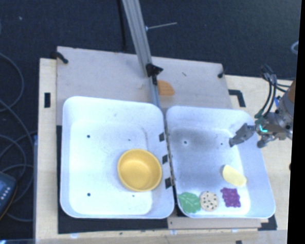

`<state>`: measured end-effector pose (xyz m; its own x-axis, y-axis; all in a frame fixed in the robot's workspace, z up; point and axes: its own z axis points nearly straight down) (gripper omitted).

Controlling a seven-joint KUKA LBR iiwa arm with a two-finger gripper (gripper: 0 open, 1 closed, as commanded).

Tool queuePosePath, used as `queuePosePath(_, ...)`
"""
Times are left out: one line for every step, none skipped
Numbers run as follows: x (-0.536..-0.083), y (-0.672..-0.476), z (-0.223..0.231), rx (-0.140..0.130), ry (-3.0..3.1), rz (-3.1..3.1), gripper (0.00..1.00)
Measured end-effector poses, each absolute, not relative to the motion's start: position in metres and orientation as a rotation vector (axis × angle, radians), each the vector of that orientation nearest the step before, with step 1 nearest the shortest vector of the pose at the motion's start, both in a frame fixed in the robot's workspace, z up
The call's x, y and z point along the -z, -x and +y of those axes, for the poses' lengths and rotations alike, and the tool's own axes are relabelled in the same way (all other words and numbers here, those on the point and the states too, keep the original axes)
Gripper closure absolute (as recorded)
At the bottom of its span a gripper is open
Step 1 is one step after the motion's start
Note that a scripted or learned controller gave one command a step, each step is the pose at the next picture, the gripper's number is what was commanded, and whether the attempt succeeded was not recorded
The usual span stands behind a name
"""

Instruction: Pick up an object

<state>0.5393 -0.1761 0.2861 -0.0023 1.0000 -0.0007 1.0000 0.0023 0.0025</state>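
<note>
My gripper (253, 136) hangs over the right bin's far right corner, its two dark fingers spread apart with nothing between them. The right bin (202, 148) holds a pale yellow piece (234, 175) near its right side. Along its near edge lie a purple grape-like piece (231, 197), a chip cookie (208, 200) and a green leafy piece (189, 201). The yellow piece lies below and slightly left of the gripper, apart from it. A yellow bowl (139, 169) sits upright in the left bin (89, 141).
A slanted metal rail (139, 38) runs from the top down to the seam between the bins. A small orange object (165, 88) lies on the board behind the bins. Cables trail on the dark floor at left.
</note>
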Motion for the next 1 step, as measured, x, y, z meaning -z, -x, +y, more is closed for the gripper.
queuePosePath(-0.2317,-0.5327,-0.1854,0.005,-2.224,2.222,0.0)
